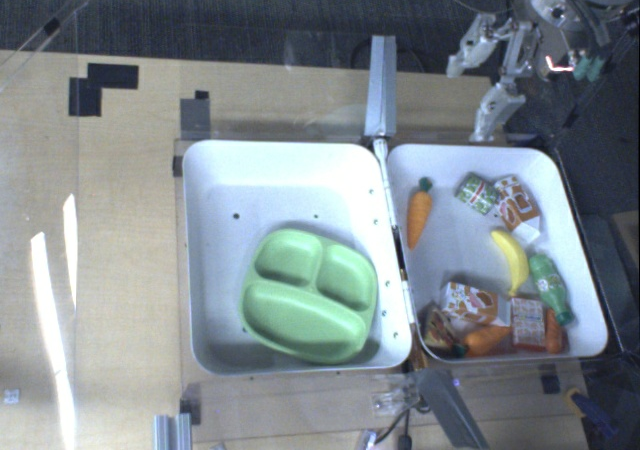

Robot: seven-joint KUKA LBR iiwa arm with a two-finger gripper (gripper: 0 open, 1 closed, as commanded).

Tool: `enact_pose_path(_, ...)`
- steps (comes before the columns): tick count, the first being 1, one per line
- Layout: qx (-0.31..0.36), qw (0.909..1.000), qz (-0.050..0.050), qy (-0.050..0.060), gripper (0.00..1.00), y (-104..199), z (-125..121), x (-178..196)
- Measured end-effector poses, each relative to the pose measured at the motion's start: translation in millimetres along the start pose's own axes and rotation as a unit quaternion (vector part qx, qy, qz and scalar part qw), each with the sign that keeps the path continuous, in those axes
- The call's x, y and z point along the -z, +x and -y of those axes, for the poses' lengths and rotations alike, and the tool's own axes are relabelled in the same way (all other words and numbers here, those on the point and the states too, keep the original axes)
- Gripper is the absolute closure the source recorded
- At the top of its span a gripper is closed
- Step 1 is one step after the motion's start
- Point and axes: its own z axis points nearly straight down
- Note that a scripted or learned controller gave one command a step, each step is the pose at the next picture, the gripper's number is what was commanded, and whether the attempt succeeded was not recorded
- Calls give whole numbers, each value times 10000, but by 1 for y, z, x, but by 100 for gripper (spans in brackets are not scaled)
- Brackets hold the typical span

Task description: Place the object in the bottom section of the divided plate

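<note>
Two fingers of the claw (485,78) hang spread apart, holding nothing, above the right bin (575,208).

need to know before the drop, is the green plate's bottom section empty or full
Empty: the green divided plate in the left bin shows bare green in its bottom section.

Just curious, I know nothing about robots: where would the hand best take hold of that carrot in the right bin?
Probably across the carrot's thicker orange middle, coming straight down from above. It lies flat and apart from other items, so the fingers can close across its narrow width.
</note>
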Motion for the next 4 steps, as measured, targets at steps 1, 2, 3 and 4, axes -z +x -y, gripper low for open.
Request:
enact_pose_path(1, -19, 10000, -4, -5, 0, -32, -28, -14)
enact_pose_path(2, 2161, 9764, 4, -7, 0, -36, -6, 0)
enact_pose_path(3, 3796, 9251, 1, -14, 0, -45, 10, -1)
enact_pose_path(4, 3794, 9252, 2, -15, 0, -45, 10, -1)
